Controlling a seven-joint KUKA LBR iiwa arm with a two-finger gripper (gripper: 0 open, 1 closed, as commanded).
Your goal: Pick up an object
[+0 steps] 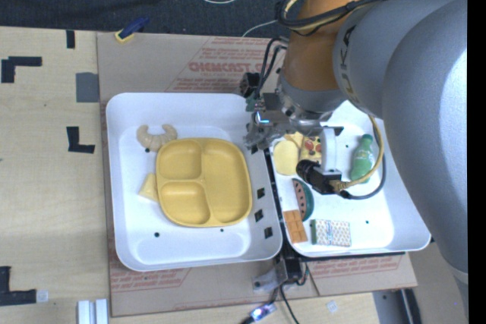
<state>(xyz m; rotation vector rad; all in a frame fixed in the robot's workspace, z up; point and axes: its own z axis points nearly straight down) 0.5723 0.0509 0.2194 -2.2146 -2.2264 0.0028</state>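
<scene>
The gripper [262, 127] hangs over the seam between the two bins, at the far left corner of the right white bin [395, 233]. Whether it is open or shut cannot be told, and nothing can be seen in its hold. Just to its right, in the right bin, lies a pale yellow rounded piece [285, 156], the closest thing there is to pick. Nearer in the same bin lie a watermelon-slice toy [304, 199], a small orange block [294, 226] and a flat patterned packet [332, 232]. A green plastic bottle [364, 155] lies further right. In the left white bin [121, 163] sits a yellow divided plastic plate [203, 182], with a tan curled pastry toy [155, 136] at its far left edge and a yellow wedge [147, 187] poking out from under its left side.
</scene>
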